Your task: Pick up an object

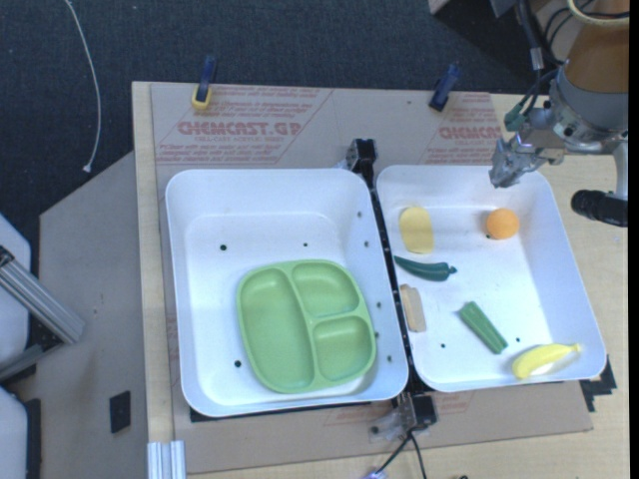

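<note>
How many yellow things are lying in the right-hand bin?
2. A pale yellow piece lies near the bin's upper left, by the divide between the bins. A yellow banana lies in the lower right corner, against the rim.

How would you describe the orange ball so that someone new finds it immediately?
Look in the right bin, toward its far edge. The orange ball lies there, just below the gripper. It is the one round, orange item; the nearby yellow piece is paler and longer.

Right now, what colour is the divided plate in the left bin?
Light green; the divided plate shows plainly in the camera view.
</note>
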Robot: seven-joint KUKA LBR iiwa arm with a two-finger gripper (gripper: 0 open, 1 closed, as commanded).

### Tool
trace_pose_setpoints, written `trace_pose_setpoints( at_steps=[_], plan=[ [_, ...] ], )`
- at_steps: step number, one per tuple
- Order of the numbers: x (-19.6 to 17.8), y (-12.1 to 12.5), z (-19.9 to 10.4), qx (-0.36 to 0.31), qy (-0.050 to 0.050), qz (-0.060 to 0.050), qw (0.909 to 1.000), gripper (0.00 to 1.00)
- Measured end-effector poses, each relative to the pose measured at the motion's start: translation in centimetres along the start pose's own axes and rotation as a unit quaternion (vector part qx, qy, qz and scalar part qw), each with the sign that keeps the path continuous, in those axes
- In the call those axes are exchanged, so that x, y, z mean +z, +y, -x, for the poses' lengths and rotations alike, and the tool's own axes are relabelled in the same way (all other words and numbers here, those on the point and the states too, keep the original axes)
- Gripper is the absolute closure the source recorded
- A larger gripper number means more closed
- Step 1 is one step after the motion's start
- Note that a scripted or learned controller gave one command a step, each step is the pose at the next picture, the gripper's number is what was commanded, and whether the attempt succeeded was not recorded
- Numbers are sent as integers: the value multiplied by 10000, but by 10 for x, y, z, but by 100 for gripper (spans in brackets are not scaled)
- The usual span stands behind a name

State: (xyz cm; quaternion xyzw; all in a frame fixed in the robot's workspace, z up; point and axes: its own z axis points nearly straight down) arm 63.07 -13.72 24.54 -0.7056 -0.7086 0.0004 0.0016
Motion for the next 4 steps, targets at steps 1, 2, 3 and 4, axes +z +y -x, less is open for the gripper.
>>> trace_pose_setpoints(
  at_steps=[1, 2, 3, 4],
  plan=[
    [12, -13, -45, 1, 2, -7, 10000, 100],
    [6, -37, -95, -3, 4, -3, 10000, 100],
    [7, -42, -150, -12, 6, -1, 10000, 100],
    [3, -63, -195, -8, 4, -5, 10000, 100]
  ],
)
